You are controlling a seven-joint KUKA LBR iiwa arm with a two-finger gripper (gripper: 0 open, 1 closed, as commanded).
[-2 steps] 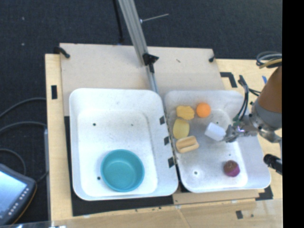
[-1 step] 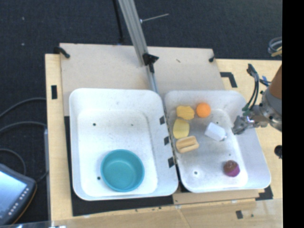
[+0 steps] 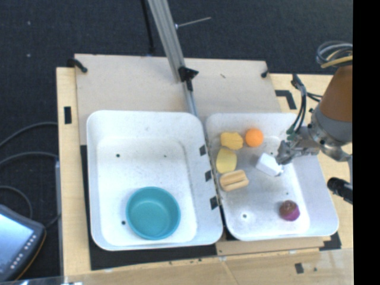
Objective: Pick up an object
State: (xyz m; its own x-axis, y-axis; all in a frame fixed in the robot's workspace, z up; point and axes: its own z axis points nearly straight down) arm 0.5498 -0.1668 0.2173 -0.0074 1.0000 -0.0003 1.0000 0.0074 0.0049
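White and small, a blocky object point(image 3: 269, 165) lies tilted on the floor of the right bin point(image 3: 314, 218), just below and to the left of the gripper point(image 3: 287, 154). The gripper's tip is at the block's upper right corner — touching or just short of it, I cannot tell which, and whether it is parted or closed cannot be made out either.

Taking the white block as the landmark: an orange ball point(image 3: 254, 137) sits up and to its left, a yellow lump point(image 3: 231, 139) beyond that, a pale yellow piece point(image 3: 225, 160) to its left, a tan roll point(image 3: 233, 180) lower left, and a purple ball point(image 3: 289, 210) below. A teal bowl point(image 3: 152, 212) rests in the left bin point(image 3: 107, 129) — well apart.
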